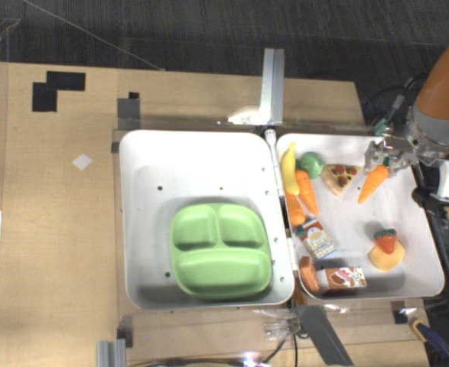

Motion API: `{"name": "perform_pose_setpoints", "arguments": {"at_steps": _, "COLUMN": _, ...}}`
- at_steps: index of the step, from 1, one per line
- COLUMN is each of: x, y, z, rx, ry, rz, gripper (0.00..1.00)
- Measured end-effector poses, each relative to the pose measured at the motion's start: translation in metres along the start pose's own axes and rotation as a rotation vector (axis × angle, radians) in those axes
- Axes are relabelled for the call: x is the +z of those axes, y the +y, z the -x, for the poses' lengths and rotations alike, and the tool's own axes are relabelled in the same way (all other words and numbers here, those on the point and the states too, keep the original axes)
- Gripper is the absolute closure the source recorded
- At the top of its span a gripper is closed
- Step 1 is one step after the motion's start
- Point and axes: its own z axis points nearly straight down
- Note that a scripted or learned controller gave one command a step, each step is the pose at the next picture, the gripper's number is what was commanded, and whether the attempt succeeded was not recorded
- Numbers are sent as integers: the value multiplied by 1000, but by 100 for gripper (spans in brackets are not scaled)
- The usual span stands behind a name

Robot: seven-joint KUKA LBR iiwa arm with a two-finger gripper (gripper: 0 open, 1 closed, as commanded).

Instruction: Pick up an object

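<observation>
A rounded orange band is seen on the arm, above a grey wrist section. Thin black cables are routed along the wrist. The gripper is formed of pale metallic-grey parts, and a white-and-black housing is fitted beside it.

Even overhead light washing the white bins, soft shadows pooling under the green tray, mild blur softening everything.

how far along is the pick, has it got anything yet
Looks done: the gripper has closed its jaws on the top of the carrot in the right bin. In hand: the carrot hangs tilted from it. Left: carrying it clear. The green tray sits in the left bin.
</observation>
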Motion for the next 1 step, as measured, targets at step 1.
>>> {"name": "perform_pose_setpoints", "arguments": {"at_steps": 1, "x": -25, "y": 26, "z": -75, "rx": -12, "ry": 2, "rz": 0, "gripper": 100}}
